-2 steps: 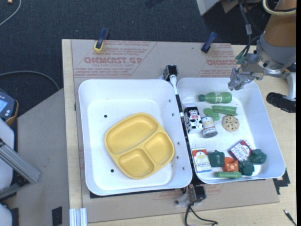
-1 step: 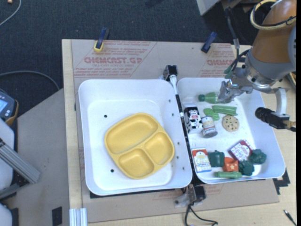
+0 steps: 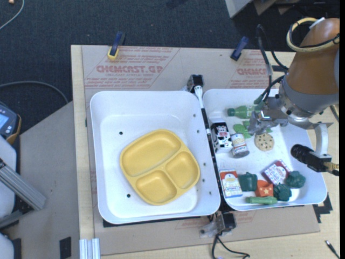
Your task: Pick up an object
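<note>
Crowded along the near rim of the right bin (image 3: 318,196): small toys, within reach. Yellow tray (image 3: 159,167) alone left. Hand (image 3: 260,121) low over green bottle (image 3: 241,111); grip impossible to judge

The surface (image 3: 161,63) is a tan board printed with red lettering, held by two blue clamps (image 3: 115,46) at its far edge. Two shallow white bins lie on it side by side, touching: the left bin (image 3: 108,117) and the right bin (image 3: 318,190).
</note>
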`<state>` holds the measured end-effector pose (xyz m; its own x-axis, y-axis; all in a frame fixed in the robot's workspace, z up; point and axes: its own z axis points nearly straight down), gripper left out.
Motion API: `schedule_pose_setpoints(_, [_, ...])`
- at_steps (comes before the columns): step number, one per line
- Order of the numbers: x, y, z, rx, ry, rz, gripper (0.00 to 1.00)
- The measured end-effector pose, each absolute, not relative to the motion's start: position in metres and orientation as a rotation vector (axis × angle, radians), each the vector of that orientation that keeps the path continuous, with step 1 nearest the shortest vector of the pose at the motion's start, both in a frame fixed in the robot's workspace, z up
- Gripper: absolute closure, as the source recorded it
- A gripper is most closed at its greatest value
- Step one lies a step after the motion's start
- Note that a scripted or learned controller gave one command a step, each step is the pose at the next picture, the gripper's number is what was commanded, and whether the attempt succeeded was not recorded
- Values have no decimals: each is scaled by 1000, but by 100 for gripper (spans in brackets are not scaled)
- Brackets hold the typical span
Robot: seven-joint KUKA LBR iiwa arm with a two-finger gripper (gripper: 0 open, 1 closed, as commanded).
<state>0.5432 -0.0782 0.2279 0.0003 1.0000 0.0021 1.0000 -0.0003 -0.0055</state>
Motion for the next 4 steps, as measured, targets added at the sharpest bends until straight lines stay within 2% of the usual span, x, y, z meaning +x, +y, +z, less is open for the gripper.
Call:
schedule_pose_setpoints(1, [532,-72,225,-2219,-2218,3,100])
schedule_pose_setpoints(2, [539,-68,218,-2219,-2220,2,100])
schedule_pose_setpoints(4, [536,-67,216,-2220,-2220,2,100])
